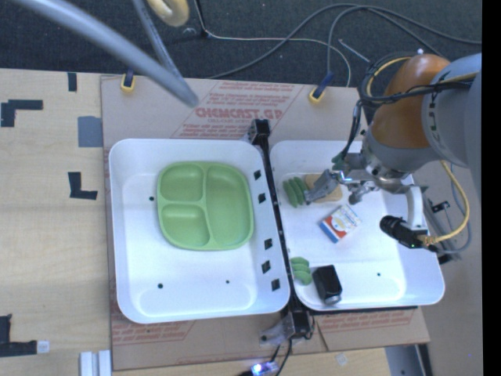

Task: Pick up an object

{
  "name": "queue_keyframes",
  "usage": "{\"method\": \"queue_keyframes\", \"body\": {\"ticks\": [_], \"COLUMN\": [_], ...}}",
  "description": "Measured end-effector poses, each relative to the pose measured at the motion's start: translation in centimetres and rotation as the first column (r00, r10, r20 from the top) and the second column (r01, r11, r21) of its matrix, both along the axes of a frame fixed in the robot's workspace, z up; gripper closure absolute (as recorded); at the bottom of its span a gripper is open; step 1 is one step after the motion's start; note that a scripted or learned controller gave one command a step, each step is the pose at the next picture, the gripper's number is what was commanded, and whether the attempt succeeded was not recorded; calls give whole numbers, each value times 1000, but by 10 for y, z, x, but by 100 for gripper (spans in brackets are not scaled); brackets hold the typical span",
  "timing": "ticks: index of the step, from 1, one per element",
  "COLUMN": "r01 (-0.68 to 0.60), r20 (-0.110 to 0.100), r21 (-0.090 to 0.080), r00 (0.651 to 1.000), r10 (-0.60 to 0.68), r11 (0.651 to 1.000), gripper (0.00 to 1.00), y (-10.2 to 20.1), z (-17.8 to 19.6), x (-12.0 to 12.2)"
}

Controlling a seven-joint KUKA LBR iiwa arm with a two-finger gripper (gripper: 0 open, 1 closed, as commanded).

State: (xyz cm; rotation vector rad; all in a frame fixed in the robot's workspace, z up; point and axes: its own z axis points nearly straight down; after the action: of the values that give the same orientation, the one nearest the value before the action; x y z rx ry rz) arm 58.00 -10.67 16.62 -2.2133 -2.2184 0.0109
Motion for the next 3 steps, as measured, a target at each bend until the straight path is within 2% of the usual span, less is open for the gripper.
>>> {"method": "queue_keyframes", "body": {"ticks": [1, 2, 3], "r01": [1, 2, 0], "r20": [0, 14, 14], "r21": [0, -8, -7], "r00": [1000, 1000, 1000], "r10": [-1, -2, 0], "r11": [1000, 1000, 1000], "gripper": [0, 0, 100], "y": [-1, -4, -4], "z": [-47, -81, -71], "x": [-1, 1, 3]}}
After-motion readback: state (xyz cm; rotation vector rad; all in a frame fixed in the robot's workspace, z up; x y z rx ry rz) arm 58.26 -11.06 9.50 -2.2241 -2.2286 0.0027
